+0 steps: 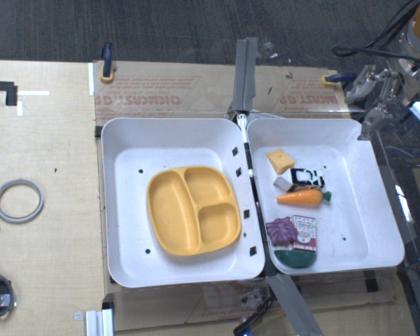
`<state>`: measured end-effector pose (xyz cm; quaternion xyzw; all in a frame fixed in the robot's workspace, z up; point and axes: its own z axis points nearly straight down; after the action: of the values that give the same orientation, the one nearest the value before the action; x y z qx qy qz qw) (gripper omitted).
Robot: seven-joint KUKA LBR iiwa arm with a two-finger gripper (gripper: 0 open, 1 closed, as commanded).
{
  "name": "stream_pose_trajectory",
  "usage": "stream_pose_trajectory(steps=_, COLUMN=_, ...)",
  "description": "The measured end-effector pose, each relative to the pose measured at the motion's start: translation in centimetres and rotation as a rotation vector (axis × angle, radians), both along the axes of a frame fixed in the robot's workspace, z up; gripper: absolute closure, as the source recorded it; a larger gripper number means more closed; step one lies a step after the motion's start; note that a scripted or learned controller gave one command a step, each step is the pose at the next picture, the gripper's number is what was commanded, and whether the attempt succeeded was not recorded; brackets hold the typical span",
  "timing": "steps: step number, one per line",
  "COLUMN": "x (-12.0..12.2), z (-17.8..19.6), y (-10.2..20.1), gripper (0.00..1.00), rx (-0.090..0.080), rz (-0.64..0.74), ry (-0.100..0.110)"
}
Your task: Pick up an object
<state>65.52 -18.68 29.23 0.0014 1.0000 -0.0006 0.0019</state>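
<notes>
- Well below the hand (pixel 385 93), whose finger state cannot be told, the carrot (pixel 301 197) is crowded by neighbours.
- Two things could be pinched together.
- The carrot could be rolled aside.

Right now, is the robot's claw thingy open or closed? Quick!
End effector: at the upper right, above the right bin's corner; open or closed cannot be told.

Robotics lab: 2 white bins (pixel 119 208), clamped bench (pixel 42 152), cables (pixel 385 40).
</notes>
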Motion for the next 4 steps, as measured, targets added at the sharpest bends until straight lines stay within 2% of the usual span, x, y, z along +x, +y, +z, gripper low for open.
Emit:
stream_pose_trajectory(steps=1, x=-5.1, z=-14.1, y=-2.5, gripper=0.00, rx=0.001, rz=-0.300, ry=0.002)
stream_pose_trajectory(steps=2, x=-0.5, z=-17.7, y=3.1, gripper=0.00, rx=0.007, rz=-0.648, ry=-0.020)
stream_pose_trajectory(steps=3, x=0.1, z=-19.2, y=6.2, gripper=0.00, rx=0.008, rz=-0.968, ry=-0.014)
stream_pose_trajectory(steps=4, x=-7.9, z=-20.1, y=8.8, gripper=0.00, rx=0.002, rz=-1.383, ry=0.004)
